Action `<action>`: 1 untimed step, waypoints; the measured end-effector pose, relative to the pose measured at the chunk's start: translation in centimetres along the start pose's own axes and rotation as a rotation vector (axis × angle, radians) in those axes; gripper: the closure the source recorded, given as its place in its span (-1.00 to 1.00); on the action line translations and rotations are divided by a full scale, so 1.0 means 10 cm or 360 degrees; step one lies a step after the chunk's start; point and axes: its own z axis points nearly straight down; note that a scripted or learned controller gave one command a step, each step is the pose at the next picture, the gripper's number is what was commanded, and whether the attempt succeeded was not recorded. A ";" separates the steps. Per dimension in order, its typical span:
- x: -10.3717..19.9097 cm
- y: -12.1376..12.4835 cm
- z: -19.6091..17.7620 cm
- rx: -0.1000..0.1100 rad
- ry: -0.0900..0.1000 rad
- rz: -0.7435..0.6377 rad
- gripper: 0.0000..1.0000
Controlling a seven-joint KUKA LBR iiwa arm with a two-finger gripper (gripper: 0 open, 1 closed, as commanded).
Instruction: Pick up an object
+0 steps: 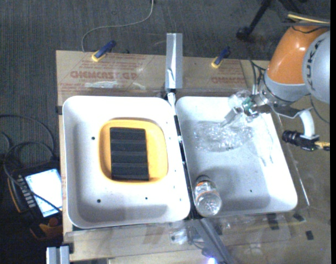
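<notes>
Glossy white bin (277, 188), crinkled clear plastic (220, 135).

The gripper (240, 110) hangs over the far right corner of the right bin (277, 194), with a clear crumpled bag (220, 135) in that bin just below and left of the fingers. Nearer than the fingers and further left, a bottle (207, 197) lies at the bin's near left corner against the divider. Well left of the fingers, the left bin (80, 202) holds a tray (133, 150) at its middle.
</notes>
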 end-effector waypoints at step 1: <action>0.07 0.01 0.73 -0.0024 -0.0011 -0.0124 -1.00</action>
